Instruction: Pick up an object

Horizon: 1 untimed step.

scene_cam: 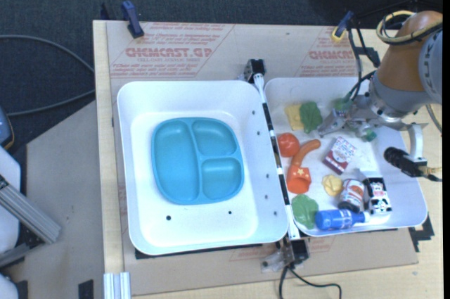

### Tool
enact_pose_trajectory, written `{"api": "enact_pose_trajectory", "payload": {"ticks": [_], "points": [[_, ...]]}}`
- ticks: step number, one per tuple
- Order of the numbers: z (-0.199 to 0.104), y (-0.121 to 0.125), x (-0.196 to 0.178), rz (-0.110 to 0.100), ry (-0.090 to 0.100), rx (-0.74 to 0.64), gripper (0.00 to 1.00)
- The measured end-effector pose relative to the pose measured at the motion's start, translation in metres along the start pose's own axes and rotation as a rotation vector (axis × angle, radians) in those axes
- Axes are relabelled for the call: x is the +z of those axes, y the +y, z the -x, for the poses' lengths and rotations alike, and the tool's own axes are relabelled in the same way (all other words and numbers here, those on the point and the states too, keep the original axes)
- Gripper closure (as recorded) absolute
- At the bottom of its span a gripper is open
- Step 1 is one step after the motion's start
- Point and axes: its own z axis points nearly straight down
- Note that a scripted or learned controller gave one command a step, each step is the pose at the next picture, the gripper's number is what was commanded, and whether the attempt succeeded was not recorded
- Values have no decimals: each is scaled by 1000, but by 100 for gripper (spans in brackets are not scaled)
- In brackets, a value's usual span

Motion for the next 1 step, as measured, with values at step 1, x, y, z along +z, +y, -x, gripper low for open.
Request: {"api": "enact_pose_trajectory", "payload": {"ticks": [1], "points": [[41,59,9,-6,9,-2,0]]}}
